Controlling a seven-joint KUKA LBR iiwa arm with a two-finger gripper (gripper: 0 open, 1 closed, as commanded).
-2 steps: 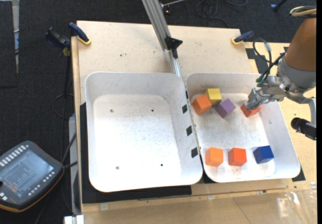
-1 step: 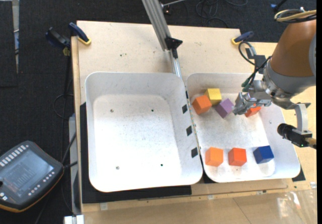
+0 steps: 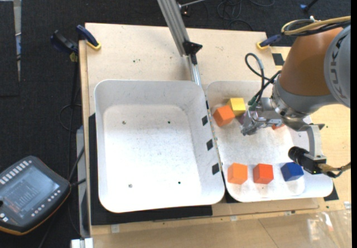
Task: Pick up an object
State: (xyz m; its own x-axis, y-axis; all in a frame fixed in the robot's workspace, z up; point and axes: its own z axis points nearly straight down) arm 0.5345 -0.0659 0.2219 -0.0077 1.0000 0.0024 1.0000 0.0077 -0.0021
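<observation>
Blocks sit in the right bin (image 3: 312,190), and any of them could serve as the thing to pick up. Nearest the camera, along that bin's near wall, three stand in a row, apart from one another: an orange block (image 3: 237,173) on the left, a red-orange block (image 3: 263,173) in the middle, and a blue block (image 3: 291,171) on the right. Their even spacing leaves room on both sides of each, which I judge would suit a two-finger grasp from above.

Farther back, toward the bin's far left corner, a second orange block (image 3: 223,115) and a yellow block (image 3: 237,105) lie touching or very nearly so, the yellow one just beyond and to the right. All five are roughly cubes, so none has a long axis to speak of; the near three sit about square to the bin wall, while the far pair is turned at an angle to it.

The gripper (image 3: 249,125) hangs just right of that far pair, low over the bin floor, with the grey and orange arm (image 3: 312,68) reaching in from the right. Whether it is parted or closed I cannot tell, and no block shows between its tips. Its position suggests the far pair is the target.

The left bin (image 3: 150,141) lies beside it on the tabletop (image 3: 139,52).
</observation>
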